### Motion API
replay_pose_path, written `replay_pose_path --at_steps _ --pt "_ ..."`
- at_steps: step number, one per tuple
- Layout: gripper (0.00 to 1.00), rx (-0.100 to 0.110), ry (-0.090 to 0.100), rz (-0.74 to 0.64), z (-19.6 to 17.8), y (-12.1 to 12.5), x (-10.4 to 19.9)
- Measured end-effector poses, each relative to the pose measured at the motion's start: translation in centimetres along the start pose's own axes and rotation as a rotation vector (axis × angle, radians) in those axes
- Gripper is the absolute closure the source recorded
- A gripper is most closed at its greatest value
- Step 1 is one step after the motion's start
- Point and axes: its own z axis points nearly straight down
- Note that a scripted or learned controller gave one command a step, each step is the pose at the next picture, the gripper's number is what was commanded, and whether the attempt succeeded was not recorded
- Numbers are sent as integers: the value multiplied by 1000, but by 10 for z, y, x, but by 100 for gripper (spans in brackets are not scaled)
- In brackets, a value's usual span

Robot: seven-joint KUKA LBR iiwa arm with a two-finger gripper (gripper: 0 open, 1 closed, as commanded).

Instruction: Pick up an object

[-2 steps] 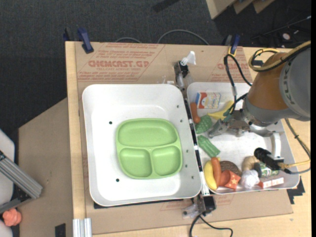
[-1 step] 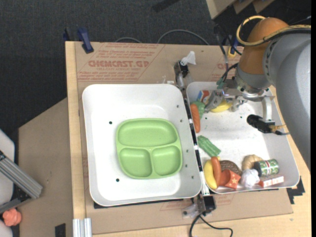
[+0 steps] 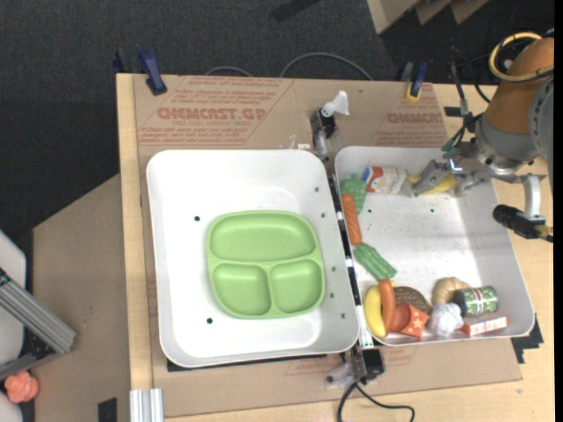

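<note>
inspector: the arm (image 3: 515, 104) reaches in from the right, with the gripper (image 3: 437, 178) low over the far end of the right bin (image 3: 457, 236). its fingers look narrowed around a small yellow piece (image 3: 447, 183); whether that piece is truly pinched or only lies under the tips, i cannot tell.

clerk: so which object is the target?

inspector: by my judgement the yellow piece, since the claw sits right on it. just beside it lies a white packet with red print (image 3: 384, 180), close to the far wall.

clerk: why is the rest crowded at the edges?

inspector: the toys are loose and lie along the walls. a green vegetable (image 3: 354, 189), a carrot (image 3: 351, 218) and a green pod (image 3: 374, 260) line the wall shared with the left bin (image 3: 176, 236). a banana (image 3: 374, 310), a brown bun (image 3: 447, 287), a green can (image 3: 479, 301) and red pieces (image 3: 409, 319) pack the near end.

clerk: room to move?

inspector: the middle of the right bin is bare, so a straight lift meets nothing. the far wall is close behind the claw; a sideways drag there risks a catch. the left bin holds a green divided plate (image 3: 264, 264) with bare floor all round it
</note>
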Motion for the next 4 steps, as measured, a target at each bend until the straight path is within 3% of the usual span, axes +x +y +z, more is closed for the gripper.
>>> replay_pose_path --at_steps 1,3,4 --pt "0 11 -5 -12 2 6 114" --pt "0 7 -8 -4 2 5 121" --pt "0 1 -7 -4 2 -97 121"
